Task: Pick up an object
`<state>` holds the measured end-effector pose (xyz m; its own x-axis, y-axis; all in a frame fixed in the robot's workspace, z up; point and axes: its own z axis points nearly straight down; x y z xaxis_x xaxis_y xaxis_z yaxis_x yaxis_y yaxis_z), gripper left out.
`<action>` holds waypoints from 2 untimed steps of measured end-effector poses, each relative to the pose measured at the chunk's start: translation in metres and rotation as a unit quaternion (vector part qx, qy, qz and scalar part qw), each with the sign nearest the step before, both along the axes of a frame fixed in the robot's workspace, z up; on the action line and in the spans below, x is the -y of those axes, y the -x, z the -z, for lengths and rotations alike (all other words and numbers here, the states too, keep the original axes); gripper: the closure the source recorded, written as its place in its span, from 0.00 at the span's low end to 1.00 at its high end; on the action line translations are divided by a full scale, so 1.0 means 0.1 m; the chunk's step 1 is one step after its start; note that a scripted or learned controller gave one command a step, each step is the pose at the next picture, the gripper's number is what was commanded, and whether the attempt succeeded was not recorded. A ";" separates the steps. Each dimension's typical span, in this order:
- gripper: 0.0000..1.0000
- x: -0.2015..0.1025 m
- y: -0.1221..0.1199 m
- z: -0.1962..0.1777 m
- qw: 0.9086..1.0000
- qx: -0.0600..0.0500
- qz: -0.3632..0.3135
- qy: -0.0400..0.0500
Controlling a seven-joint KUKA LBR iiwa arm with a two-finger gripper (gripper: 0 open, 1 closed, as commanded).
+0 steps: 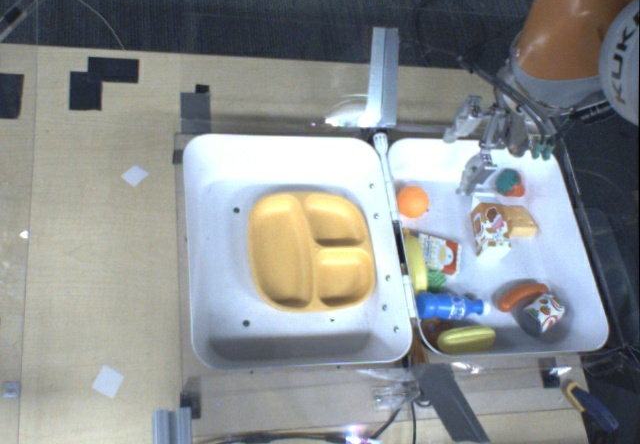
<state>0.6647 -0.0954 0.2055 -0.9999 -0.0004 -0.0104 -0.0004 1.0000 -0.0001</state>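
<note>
1. Camera view: the object is not yet chosen; toys crowd the right bin, among them an orange ball at its ten o'clock and a green-and-red toy at twelve.
2. The gripper hangs beside that toy; its fingers look released, grasping nothing.
3. By my reading, the pick remains undone.

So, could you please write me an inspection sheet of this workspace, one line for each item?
Surface: wooden bench bearing two white bins side by side.
Job's things: right bin holds an orange ball, blue bottle, yellow oblong piece, patterned carton and other small items.
Clutter: yellow divided tray in the left bin.
Grippers: pincer over the right bin's far end, holding nothing visible.
Cables: thin wire on the dark floor.
Surroundings: black patches on the bench.
</note>
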 end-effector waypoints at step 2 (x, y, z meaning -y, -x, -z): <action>0.00 0.43 0.13 0.72 0.926 -0.001 0.379 -0.003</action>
<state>0.6516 -0.1385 0.1332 -0.7135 0.7006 -0.0065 0.7006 0.7136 0.0053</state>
